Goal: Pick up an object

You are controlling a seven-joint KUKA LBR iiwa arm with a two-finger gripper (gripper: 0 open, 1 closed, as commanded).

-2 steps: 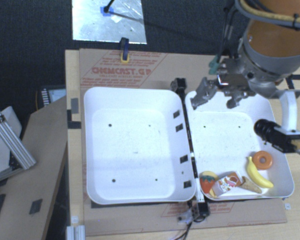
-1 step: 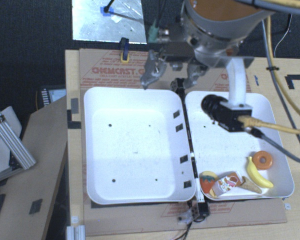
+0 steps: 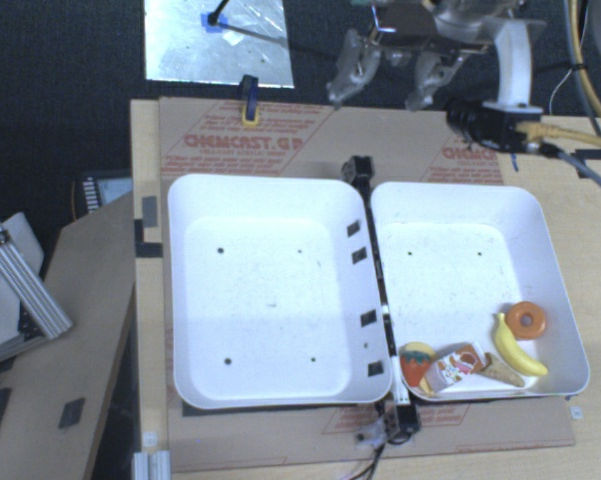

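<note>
Lying near the right bin's [image 3: 540, 218] front corner, the banana [image 3: 516, 351] runs diagonally; gripper [image 3: 385, 81] hangs open above

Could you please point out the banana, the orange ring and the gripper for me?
banana [image 3: 515, 348]: camera view, middle of its curved body.
orange ring [image 3: 526, 319]: camera view, its rim.
gripper [image 3: 385, 78]: camera view, midway between its fingertips.

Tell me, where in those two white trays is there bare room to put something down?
The left bin shows bare floor from wall to wall. In the right bin, the back and middle are free, from the centre divider to the far wall. Its near right corner is crowded: banana, orange ring, packet and orange fruit. The pincer hangs open behind the bins.
</note>
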